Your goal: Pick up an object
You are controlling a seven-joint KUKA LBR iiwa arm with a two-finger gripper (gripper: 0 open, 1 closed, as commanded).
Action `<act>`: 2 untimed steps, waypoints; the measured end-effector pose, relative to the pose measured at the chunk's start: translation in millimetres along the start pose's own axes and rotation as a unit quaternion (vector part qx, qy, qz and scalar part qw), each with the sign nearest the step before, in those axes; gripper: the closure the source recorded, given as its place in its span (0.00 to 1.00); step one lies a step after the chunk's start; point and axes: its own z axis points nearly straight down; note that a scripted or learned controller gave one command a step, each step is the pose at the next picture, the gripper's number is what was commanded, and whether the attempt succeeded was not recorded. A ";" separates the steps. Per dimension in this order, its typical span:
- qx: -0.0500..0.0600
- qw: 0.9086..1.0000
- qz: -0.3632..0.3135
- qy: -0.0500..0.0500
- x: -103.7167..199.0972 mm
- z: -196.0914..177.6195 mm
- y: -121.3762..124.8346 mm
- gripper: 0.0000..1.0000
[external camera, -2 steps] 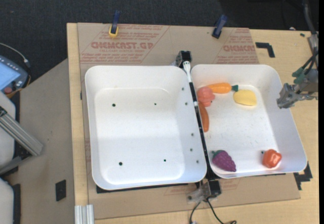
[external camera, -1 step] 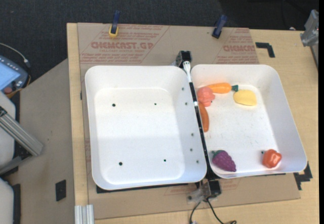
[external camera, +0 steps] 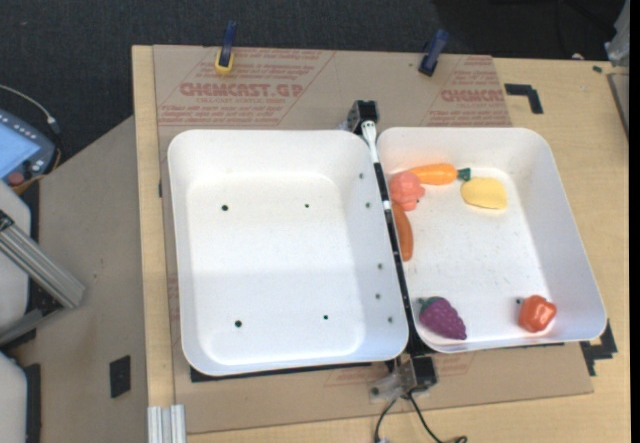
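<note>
Lying apart in the right bin [external camera: 480,261], lemon [external camera: 484,194] at 12 o'clock, pepper [external camera: 537,313] at 5 and grapes [external camera: 442,317] at 7 probably allow unobstructed approach.

1. We saw a small orange carrot [external camera: 435,173] lying flat by the right bin's [external camera: 565,221] far wall, with a yellow lemon [external camera: 484,193] just beside it.
2. We found a pink piece [external camera: 405,189] touching a long orange piece [external camera: 403,231] along the left wall.
3. We noted purple grapes [external camera: 441,317] and a red pepper [external camera: 537,313] near the front wall, apart from each other.
</note>
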 end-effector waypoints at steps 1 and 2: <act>-0.001 1.000 -0.003 0.001 10.7 -20.1 30.6 1.00; 0.000 1.000 -0.002 0.000 6.3 -19.2 67.5 1.00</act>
